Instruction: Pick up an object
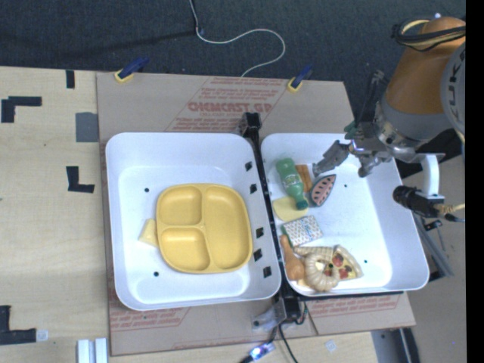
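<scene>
The right bin (382, 225) holds a green bottle (290, 180), a watermelon slice (323, 190), a yellow cheese wedge (281, 207), a patterned square packet (302, 231), a carrot-like orange piece (288, 255), a bagel (318, 273) and a pizza slice (344, 263). My gripper (349, 162) hangs open above the bin's upper middle, just right of the watermelon slice. Its two fingers are spread, with nothing between them.
The left bin (128, 203) holds a yellow divided plate (204, 228) and a pale yellow piece (147, 233) beside it. A black clip (250, 122) sits where the bins meet. A white cable (242, 36) runs over the dark floor behind.
</scene>
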